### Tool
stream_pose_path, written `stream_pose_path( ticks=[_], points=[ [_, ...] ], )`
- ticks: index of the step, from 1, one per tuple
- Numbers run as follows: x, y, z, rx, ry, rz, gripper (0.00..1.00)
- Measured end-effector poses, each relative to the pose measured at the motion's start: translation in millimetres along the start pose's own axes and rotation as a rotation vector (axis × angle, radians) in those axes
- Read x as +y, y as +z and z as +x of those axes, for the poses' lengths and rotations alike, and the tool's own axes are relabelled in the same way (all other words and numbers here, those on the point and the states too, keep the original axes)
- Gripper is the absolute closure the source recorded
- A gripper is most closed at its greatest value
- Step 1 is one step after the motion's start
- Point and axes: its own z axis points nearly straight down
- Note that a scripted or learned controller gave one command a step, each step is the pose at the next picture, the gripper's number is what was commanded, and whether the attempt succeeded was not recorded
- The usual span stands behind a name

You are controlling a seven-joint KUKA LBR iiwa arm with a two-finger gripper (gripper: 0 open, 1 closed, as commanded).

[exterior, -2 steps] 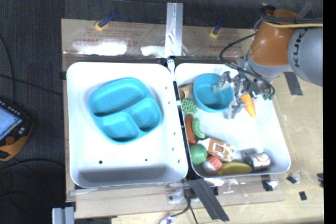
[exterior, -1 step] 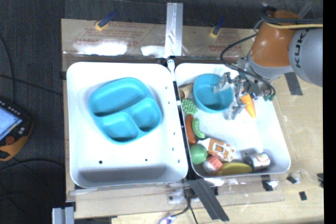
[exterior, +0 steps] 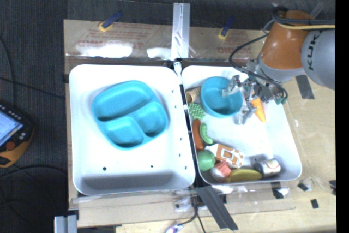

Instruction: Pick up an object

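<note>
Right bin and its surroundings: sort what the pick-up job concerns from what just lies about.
Job:
gripper, over the right bin
blue bowl beside it
orange carrot-like piece
banana
green ball

Lying about:
blue divided tray in the left bin
handheld screen on the floor

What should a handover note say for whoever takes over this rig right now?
Gripper: down in the right bin, against the blue bowl; fingers open, nothing seen between them.
An orange carrot-like piece lies just beside it.
Other items crowd the bin's near left corner: green ball, yellow banana.
Left bin holds a blue divided tray.
Done: approach. Left: close on an object and lift it.
</note>
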Motion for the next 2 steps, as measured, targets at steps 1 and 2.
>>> stream_pose_path(
  ticks=[1,2],
  points=[
    [8.1,-0.1,-4.9,0.004,-0.017,0.003,0.0],
    [9.0,-0.4,10.8,-0.002,0.029,-0.002,0.0]
  ],
)
